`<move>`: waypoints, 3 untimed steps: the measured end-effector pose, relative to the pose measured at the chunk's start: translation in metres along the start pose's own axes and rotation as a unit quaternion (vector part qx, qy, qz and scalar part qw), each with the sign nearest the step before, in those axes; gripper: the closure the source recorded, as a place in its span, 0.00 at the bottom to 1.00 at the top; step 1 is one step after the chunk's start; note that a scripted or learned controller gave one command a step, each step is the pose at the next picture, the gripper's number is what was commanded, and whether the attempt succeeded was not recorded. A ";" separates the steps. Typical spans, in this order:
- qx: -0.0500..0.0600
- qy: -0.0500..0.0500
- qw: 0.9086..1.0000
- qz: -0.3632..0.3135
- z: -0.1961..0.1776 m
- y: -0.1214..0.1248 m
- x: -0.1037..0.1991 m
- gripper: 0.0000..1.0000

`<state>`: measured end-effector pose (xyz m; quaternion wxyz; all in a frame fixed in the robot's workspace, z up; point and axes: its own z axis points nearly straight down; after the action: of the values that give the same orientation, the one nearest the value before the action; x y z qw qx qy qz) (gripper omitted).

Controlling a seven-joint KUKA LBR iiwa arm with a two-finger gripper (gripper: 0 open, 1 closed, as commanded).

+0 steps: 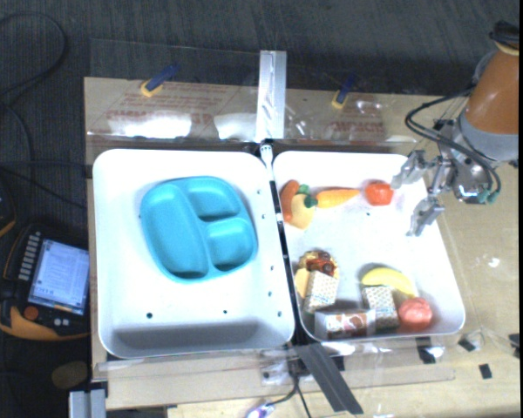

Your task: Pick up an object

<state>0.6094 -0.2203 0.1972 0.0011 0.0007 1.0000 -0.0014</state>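
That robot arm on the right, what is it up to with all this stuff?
It is meant to pick up an object. Its gripper hangs with open fingers over the right bin, at that bin's upper right edge, holding nothing. The nearest item is a small tomato beside a carrot. The left bin holds a blue divided tray.

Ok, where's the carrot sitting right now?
The carrot lies at the far end of the right bin, between the orange pepper-like toy on its left and the small tomato on its right. The gripper hangs just right of that tomato.
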 end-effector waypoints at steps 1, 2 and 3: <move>0.000 0.000 0.995 0.101 0.101 0.057 -0.012 0.00; 0.001 -0.005 1.000 0.029 0.107 0.018 0.006 0.00; 0.000 -0.007 0.980 0.198 0.106 0.025 0.070 0.00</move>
<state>0.5397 -0.1958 0.0911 0.0081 0.1986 0.9800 -0.0009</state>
